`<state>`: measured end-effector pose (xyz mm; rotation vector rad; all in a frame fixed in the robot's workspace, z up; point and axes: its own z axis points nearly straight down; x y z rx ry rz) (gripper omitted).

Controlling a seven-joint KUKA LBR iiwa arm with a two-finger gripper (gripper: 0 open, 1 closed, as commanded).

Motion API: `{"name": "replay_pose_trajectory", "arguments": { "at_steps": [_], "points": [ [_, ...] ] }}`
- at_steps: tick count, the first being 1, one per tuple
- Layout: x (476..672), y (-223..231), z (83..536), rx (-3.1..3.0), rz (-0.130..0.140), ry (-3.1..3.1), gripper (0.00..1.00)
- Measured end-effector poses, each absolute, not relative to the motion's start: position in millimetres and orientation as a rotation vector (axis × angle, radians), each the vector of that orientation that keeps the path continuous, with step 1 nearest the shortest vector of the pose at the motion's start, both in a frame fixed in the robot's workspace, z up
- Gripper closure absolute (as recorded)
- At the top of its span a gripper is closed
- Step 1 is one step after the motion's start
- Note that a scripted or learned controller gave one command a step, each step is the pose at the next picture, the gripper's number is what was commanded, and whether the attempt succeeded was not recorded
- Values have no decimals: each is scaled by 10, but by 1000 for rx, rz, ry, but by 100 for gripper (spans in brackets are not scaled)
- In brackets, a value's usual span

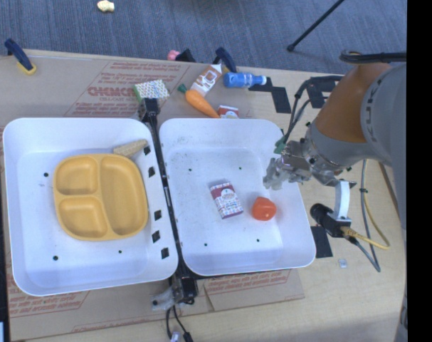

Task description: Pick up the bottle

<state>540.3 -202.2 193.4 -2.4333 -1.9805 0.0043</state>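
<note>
The gripper (274,177) hangs over the right bin (201,258) at its three o'clock edge, whether spread or closed I cannot tell, just above the red ball (264,209), while the bottle (205,80) lies outside at twelve o'clock.

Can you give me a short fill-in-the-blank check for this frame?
1. The yellow divided plate lies in the ____ bin.
2. Beside the red carton in the right bin lies an orange ____.
3. The blue bottle lies ____ both bins.
4. The gripper hangs over the ____ bin.

Missing words: left; ball; outside; right
</note>
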Motion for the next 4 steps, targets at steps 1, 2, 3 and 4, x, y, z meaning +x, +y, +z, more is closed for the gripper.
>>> {"name": "replay_pose_trajectory", "arguments": {
  "at_steps": [1,2,3,4],
  "points": [
    [5290,-1868,1420,-2629,5,-1709,100],
    [4762,-1725,1345,-2772,6,-1465,100],
    [4764,-1508,2321,-2927,3,-1129,100],
    [4756,-1619,1764,-2960,6,-1036,100]
  ]
}}
